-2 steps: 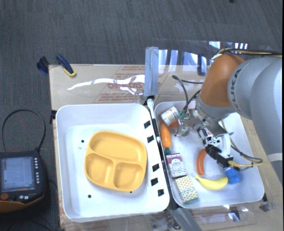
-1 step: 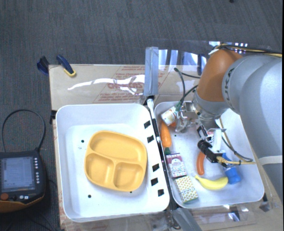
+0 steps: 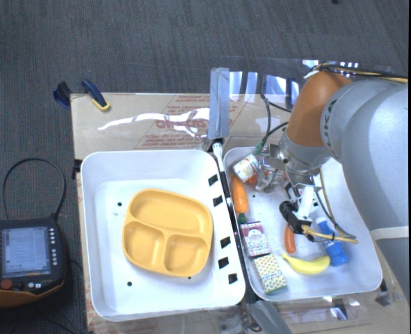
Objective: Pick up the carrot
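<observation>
**Arm over the right bin, carrot at the bin's left wall**

The grey arm [image 3: 358, 131], with its orange band uppermost, reaches in from the right and ends above the upper middle of the right bin [image 3: 361, 273]. The gripper [image 3: 269, 178] hangs just right of the carrot [image 3: 240, 195]; whether it is open or closed on anything cannot be told. The carrot lies lengthwise along the bin's left wall, apart from the gripper, with a small round container [image 3: 246, 166] just above it. Below the carrot sit a dark red carton [image 3: 255, 239] and a pale patterned box [image 3: 270, 273]. A banana [image 3: 306, 263] lies near the bin's lower edge, beside a blue object [image 3: 335, 250]. The left bin [image 3: 101, 179] holds a yellow divided plate [image 3: 167, 232].
</observation>
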You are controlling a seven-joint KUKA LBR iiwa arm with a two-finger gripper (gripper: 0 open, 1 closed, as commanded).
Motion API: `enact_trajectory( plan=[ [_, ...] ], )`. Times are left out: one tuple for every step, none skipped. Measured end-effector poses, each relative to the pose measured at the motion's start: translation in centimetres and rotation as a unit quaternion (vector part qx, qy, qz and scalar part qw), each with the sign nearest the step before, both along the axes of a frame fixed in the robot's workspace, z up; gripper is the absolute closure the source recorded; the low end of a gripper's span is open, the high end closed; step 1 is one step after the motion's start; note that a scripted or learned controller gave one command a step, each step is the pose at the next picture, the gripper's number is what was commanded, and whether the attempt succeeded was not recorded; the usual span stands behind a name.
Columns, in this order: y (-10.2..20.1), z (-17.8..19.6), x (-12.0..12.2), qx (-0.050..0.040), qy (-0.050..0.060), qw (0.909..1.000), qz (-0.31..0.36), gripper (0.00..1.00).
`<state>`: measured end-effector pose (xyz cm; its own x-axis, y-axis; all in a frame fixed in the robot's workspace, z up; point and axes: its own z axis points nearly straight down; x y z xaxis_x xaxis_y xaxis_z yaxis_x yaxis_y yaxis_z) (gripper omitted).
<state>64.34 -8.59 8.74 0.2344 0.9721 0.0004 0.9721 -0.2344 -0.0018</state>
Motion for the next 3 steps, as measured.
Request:
enact_trajectory(
  plan=[
    [10.2, 9.9, 0.1, 0.0, 0.0, 0.9997, 0.026, 1.0],
    [14.8, 9.8, 0.0, -0.0012, 0.002, 0.9874, -0.158, 1.0],
    [13.4, 9.8, 0.0, -0.0016, 0.001, 0.9332, -0.359, 1.0]
  ],
)
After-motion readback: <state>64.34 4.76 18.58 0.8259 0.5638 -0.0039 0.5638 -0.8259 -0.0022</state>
